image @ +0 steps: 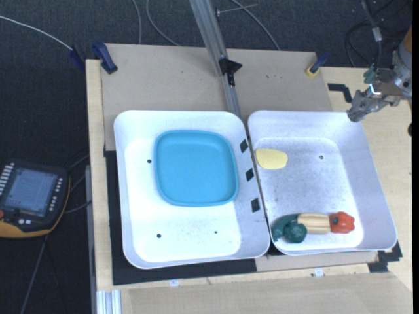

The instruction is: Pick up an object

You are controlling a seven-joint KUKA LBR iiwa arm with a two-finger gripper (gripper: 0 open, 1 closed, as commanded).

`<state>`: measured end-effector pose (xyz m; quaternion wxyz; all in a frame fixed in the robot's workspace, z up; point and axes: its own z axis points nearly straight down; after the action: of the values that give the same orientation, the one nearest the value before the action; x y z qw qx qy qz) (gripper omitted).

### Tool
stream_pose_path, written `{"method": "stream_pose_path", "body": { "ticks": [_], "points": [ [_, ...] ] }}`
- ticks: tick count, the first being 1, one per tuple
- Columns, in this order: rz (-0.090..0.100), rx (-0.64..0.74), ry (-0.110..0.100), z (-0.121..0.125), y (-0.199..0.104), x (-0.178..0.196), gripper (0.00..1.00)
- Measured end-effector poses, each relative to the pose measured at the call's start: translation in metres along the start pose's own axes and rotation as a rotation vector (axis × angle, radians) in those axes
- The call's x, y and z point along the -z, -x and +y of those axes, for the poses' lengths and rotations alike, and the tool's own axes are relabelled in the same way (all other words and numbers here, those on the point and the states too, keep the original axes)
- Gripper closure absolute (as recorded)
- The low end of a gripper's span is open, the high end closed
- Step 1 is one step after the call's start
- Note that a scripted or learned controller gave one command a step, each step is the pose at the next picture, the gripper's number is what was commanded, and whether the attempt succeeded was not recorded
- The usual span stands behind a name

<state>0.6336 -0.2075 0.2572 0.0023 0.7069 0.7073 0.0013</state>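
Observation:
In the right bin a pale yellow piece lies near the left wall. Along the front wall sit a dark green object, a tan oblong piece and a red object, touching in a row. The left bin holds a blue square plate. My gripper hangs over the right bin's back right corner, far from all the objects, with nothing seen between its fingers.
A metal pole slants down from the top to the gap between the bins. Blue clamps and a yellow clamp grip the board's back edge. A handheld pendant lies on the floor at the left.

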Motion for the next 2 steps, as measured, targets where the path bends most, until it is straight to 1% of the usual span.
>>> {"method": "stream_pose_path", "body": {
  "ticks": [1, 2],
  "points": [
    [0.000, 0.000, -0.001, 0.001, 0.000, 0.039, 1.00],
    [0.002, 0.003, -0.004, -0.008, -0.054, 0.039, 1.00]
  ]
}}
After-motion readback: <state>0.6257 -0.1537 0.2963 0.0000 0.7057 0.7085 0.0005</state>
